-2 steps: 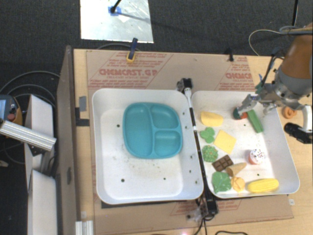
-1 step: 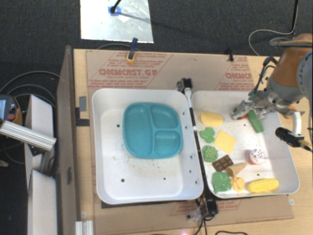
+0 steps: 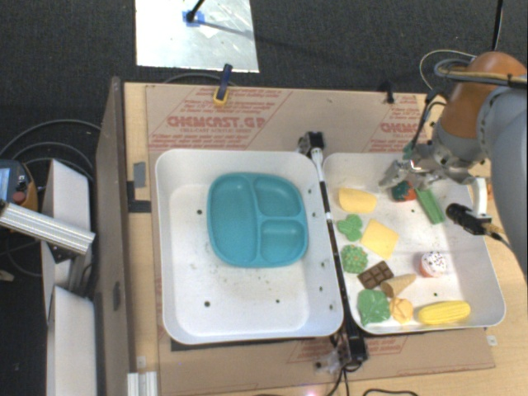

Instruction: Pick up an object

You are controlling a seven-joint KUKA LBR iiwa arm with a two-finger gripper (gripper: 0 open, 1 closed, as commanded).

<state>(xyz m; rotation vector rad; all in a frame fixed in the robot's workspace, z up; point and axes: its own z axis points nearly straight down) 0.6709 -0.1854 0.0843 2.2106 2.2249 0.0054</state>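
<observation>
Cardboard-topped bench, two shallow white bins side by side. In the right bin (image 3: 493, 291) a small teal-and-orange toy piece (image 3: 402, 191) sits right under the two-finger gripper (image 3: 410, 174); can't tell how the jaws stand. A green stick (image 3: 430, 205) lies just beside it.

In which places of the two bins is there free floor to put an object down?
Left bin: bare floor all around the teal divided plate, widest in front. Right bin: crowded along the divider; a small gap between the cheese slice and the cupcake.
</observation>
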